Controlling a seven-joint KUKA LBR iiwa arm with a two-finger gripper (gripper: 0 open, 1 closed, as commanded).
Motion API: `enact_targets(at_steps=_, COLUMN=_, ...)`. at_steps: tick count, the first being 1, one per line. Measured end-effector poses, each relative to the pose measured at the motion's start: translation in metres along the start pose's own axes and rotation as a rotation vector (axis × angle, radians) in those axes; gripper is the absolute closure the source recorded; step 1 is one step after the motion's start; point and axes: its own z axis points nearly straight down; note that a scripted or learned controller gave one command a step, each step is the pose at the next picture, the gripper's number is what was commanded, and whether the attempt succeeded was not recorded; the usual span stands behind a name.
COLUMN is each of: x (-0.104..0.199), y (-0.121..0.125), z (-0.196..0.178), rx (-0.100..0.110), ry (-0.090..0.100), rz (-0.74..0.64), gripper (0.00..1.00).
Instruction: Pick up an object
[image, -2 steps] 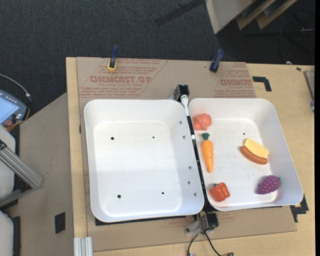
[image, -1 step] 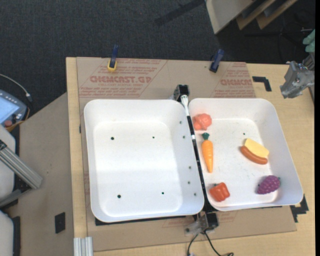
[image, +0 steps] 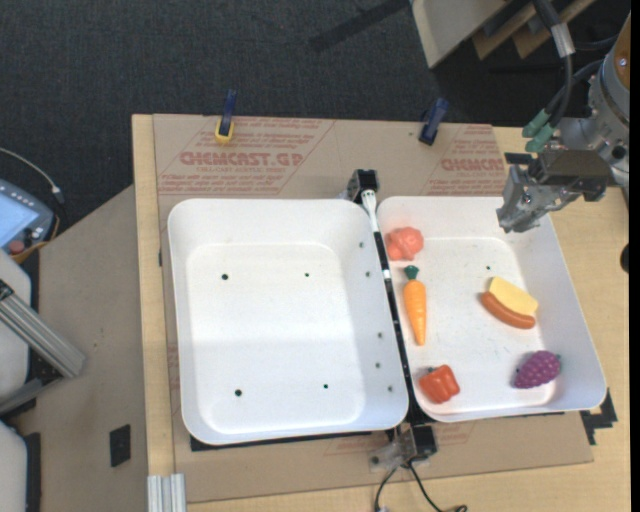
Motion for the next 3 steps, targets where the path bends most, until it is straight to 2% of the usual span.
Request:
enact_targets(at_steps=1, x=-0.048, y=0.0, z=-0.024, rx=-0.012, ry=-0.002, rz=0.008, gripper=1.0)
enact_targets(at_steps=2, x=-0.109, y=0.0, z=-0.031, rx=-0.011, ry=-0.003, rz=0.009, gripper=1.0)
enact_targets(at_steps=3, x=-0.186, y=0.009, z=-0.036, rx=-0.011, ry=-0.006, rz=0.012, gripper=1.0)
